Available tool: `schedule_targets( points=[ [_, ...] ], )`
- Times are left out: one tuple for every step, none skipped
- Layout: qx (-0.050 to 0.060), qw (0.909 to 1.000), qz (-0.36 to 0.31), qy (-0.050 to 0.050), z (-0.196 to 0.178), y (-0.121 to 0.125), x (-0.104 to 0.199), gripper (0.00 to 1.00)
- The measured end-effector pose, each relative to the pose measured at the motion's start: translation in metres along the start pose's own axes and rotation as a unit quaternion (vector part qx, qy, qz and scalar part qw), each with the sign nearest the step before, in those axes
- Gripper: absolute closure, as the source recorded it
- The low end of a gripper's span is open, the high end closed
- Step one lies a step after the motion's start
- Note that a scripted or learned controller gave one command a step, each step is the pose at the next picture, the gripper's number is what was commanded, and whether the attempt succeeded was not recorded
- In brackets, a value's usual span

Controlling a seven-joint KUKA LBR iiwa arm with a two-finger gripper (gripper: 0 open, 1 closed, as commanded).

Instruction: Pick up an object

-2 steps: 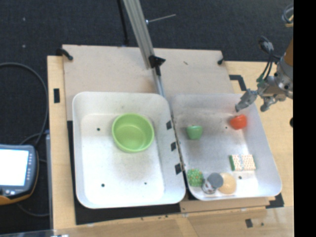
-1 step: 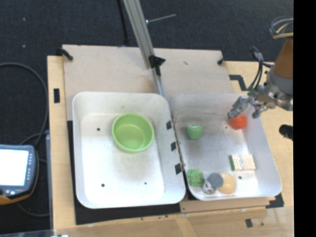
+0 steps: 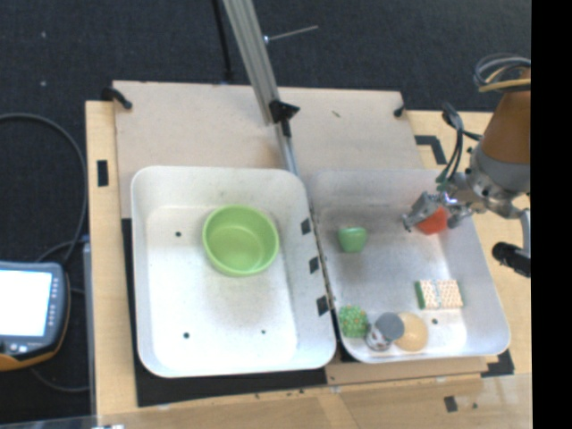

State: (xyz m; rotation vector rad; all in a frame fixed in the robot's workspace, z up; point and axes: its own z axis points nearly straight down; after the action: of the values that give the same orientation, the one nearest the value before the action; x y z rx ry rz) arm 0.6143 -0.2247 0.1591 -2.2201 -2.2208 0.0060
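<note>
Arm over right bin [image 3: 465, 347], jaws [image 3: 427, 218] at a red object [image 3: 434, 224].
Red piece sits between the jaws, apparently gripped; green bowl [image 3: 239, 239] alone in left bin [image 3: 161, 329].

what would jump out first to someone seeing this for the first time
The bright green bowl, alone in the middle of the left bin. Next, the gripper over the right bin's upper right, with a red-orange object at its tip.

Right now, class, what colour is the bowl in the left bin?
Light green: the bowl, seen in the camera view.
</note>
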Motion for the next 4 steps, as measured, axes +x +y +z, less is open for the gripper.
schedule_targets(
  points=[
    [-0.004, 1.0000, -0.001, -0.001, -0.014, 0.002, -0.001, 1.00],
    [-0.005, 1.0000, -0.001, 0.000, -0.059, 0.001, -0.001, 1.00],
    [-0.004, 1.0000, -0.001, 0.000, -0.077, 0.002, -0.002, 1.00],
    [-0.002, 1.0000, -0.002, 0.001, -0.076, -0.009, 0.038, 1.00]
  ],
)
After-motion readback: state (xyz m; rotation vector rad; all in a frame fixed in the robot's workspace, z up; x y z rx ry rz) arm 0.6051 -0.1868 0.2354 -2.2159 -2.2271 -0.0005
